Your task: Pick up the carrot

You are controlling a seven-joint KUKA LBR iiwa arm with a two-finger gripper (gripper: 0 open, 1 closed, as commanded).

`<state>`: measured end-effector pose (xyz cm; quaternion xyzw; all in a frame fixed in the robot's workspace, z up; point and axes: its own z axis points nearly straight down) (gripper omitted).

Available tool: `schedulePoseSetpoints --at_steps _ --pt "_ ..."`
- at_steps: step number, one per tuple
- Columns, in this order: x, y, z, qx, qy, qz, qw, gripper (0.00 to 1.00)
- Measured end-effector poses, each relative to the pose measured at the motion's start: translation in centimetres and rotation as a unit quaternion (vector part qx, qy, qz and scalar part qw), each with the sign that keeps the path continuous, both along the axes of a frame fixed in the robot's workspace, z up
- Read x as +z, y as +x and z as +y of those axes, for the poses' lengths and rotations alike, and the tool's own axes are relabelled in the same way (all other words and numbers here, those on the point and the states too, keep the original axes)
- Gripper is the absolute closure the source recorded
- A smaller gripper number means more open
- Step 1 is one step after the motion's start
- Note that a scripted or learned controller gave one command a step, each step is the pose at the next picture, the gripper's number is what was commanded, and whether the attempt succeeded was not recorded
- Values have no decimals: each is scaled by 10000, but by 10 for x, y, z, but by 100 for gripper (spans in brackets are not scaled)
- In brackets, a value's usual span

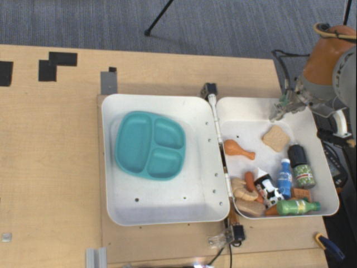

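Observation:
The carrot [239,149], an orange tapered toy, lies on the floor of the right bin [245,113] close to its left wall, thick end to the left. My gripper [280,108] hangs over the bin's far right corner, up and to the right of the carrot and well apart from it. Nothing shows in it. The grey arm with its orange band [329,60] reaches in from the right edge.
A tan bread slice [276,138] lies between gripper and carrot. Near the front of the right bin are a dark bottle [301,166], a blue bottle [285,178], a green bottle [295,207], a black-and-white toy [269,190] and tan sausages [247,197]. A teal divided plate [150,145] sits in the left bin [167,205].

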<state>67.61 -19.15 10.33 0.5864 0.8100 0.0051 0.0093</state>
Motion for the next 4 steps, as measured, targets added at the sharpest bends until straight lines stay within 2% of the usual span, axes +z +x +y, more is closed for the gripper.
schedulePoseSetpoints --at_steps 1,2,3,4 --pt "-7 -81 -16 1243 -60 -27 9922 100" --pt "-6 -73 -18 3286 -135 -19 9444 100" --pt "-6 -72 -17 3278 -130 -37 9446 0" --pt "-6 -57 52 3483 -91 -27 9373 0"
